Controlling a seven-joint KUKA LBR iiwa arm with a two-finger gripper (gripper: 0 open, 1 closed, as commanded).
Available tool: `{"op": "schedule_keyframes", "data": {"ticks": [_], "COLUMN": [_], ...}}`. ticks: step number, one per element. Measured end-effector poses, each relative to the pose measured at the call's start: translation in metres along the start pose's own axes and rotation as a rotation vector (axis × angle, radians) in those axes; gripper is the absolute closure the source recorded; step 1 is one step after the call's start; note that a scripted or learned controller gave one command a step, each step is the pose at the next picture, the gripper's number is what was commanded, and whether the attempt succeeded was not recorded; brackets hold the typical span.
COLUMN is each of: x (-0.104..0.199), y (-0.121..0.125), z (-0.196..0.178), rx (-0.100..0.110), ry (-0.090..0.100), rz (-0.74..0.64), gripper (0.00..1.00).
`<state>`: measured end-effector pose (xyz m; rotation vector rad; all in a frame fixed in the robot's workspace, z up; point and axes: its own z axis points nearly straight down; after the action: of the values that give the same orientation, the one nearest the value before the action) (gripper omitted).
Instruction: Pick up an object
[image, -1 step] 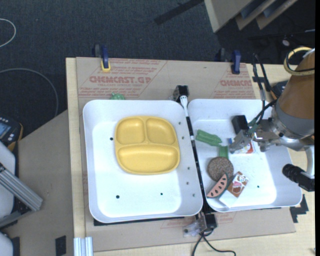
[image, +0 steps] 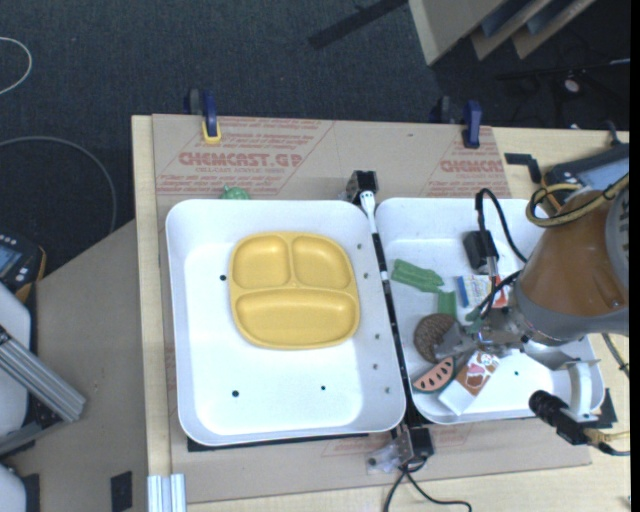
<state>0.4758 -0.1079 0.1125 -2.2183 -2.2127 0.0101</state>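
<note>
The right bin (image: 430, 225) holds a green strip-shaped piece (image: 415, 275), a brown round disc (image: 430, 330), a watermelon-slice toy (image: 437, 377), a white and red packet (image: 472, 380) and a small blue and white item (image: 470, 291). My gripper (image: 468, 342) hangs low over the middle of this bin. It is just right of the brown disc and above the watermelon slice and packet. The grey and orange arm (image: 575, 270) covers the bin's right part. Nothing shows as lifted.
The left bin (image: 200, 330) bears a yellow divided plate (image: 295, 290) in its upper middle. Two clamps (image: 208, 112) (image: 472, 122) stand at the back of the bench. A small green thing (image: 235, 193) lies behind the left bin. Black cables (image: 485, 215) hang by the arm.
</note>
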Motion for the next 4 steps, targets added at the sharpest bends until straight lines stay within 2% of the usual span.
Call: {"op": "schedule_keyframes", "data": {"ticks": [1,2,3,4], "x": [0.006,0.006,0.057,-0.015], "y": [0.005,0.007,0.005,0.000], "z": [0.025,0.013,-0.181,-0.102], "rx": [-0.014,-0.022,-0.029,-0.002], "ry": [-0.001,-0.003,-0.001,-0.003], "rz": [-0.002,0.000,-0.009,0.005], "gripper": [0.00,1.00,1.00,1.00]}}
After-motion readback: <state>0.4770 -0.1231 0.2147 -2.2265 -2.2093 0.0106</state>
